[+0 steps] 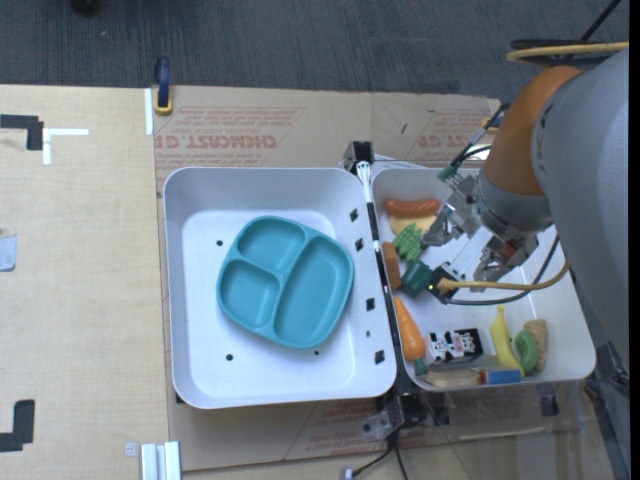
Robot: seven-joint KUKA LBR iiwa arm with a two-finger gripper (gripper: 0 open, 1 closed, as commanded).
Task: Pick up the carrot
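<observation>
The carrot [407, 330] is an orange, tapered piece lying lengthwise against the left wall of the right bin [560, 298], near its front. My gripper [463, 248] hangs over the middle of that bin, up and to the right of the carrot and apart from it. Its two fingers [443, 226] stand apart, with white bin floor showing between them and nothing held. The grey arm with its orange band [520, 148] covers the bin's far right part.
Around the carrot lie a dark green piece [420, 278], a brown piece [391, 268], a light green leafy piece [407, 240], a red sausage [412, 206], a black-and-white box [457, 345] and a banana [503, 338]. The left bin [190, 348] holds a teal divided plate [285, 280].
</observation>
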